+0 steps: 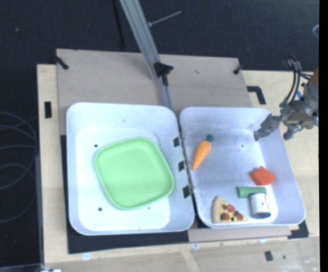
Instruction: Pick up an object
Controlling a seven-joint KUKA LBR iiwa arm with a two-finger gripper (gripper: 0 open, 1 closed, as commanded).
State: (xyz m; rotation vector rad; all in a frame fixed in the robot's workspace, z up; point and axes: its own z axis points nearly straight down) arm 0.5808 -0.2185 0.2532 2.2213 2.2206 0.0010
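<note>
The right bin (226, 120) holds an orange carrot (201, 153) with a green top near its left wall. An orange block (262, 176) lies toward the right side. Below it sit a green piece (245, 191) and a white cylinder (259, 204). A pizza slice (227, 211) lies at the front. My gripper (277, 128) hovers over the bin's upper right corner, fingers apart, with nothing between them. It is well away from every object.
The left bin (81, 152) holds a light green square plate (133, 173). A metal pole (143, 33) slants from the top toward the seam between the bins. Cables hang by the arm's wrist (299, 95) at the right edge.
</note>
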